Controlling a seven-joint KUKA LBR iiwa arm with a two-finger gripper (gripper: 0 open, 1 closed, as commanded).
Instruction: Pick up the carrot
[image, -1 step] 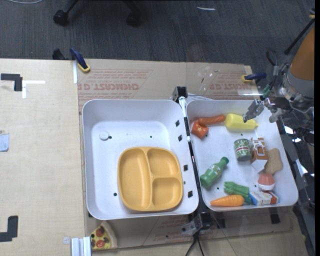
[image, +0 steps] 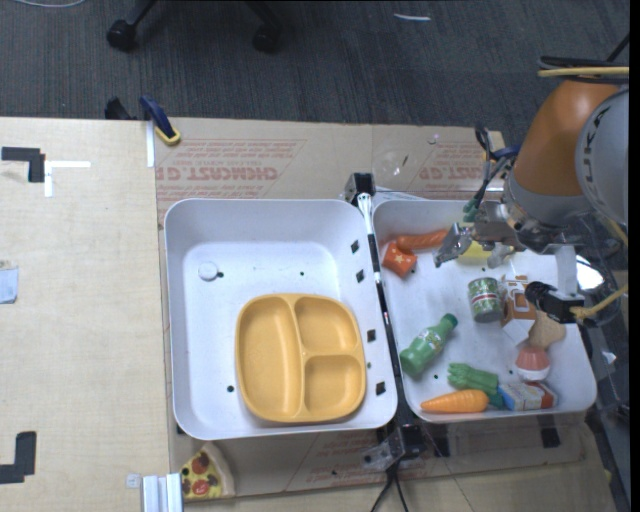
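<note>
The carrot (image: 455, 402) lies at the right bin's (image: 420, 215) front edge, beside a green bottle (image: 428, 345). The end effector (image: 455, 245) hovers well apart, open, gripping nothing.

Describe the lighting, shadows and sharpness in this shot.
Camera view: even overhead light; white bins read bright without harsh glare; soft shadow under the yellow tray; the carrot is crisp, while the gripper and arm look slightly soft.
</note>
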